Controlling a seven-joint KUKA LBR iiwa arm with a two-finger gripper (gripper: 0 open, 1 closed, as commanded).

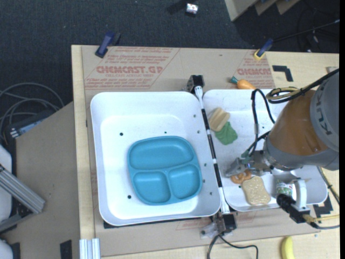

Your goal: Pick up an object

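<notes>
- Camera view: the arm (302, 131) reaches in from the right, low over the right bin (237, 99).
- End effector (240, 169) sits near that bin's left wall, beside an orange piece (239, 178); whether it is apart or together, cannot tell.
- Just below it lies a tan speckled slab (255, 191).
- Farther up the same bin: a tan block (218, 118) touching a green object (227, 134).
- Left bin (105, 109) holds a blue divided tray (164, 169).
- A small orange item (243, 83) rests on the tabletop (135, 69) beyond the right bin.
</notes>
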